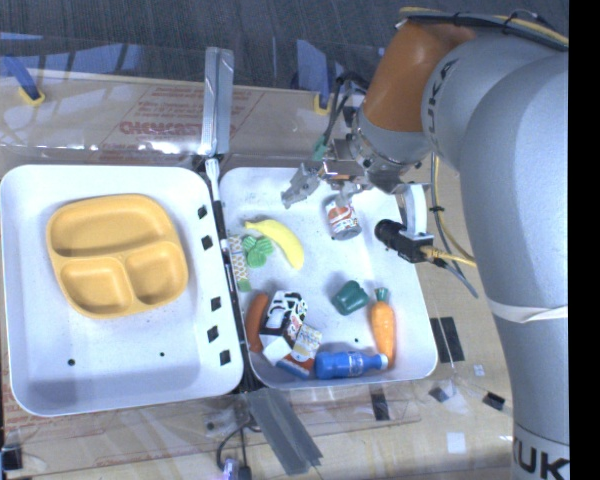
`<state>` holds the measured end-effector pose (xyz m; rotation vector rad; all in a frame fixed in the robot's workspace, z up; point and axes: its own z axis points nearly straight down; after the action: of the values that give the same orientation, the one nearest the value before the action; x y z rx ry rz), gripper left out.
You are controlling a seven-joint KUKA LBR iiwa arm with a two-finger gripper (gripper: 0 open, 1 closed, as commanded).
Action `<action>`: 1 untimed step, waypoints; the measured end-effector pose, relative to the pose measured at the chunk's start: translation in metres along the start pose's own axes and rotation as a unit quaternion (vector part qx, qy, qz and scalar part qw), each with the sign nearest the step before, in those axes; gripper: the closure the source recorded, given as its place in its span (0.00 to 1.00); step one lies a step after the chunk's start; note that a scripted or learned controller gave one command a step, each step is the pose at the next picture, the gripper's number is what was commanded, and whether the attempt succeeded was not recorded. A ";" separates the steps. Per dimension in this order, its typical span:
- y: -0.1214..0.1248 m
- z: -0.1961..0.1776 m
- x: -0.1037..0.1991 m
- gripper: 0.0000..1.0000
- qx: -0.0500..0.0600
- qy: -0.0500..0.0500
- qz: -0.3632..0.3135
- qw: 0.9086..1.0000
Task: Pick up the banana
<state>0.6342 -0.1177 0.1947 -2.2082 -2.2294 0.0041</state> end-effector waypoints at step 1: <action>-0.005 0.102 -0.017 0.00 -0.001 0.000 -0.102 0.995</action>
<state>0.6289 -0.1342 0.0924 -1.9707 -2.4447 0.0016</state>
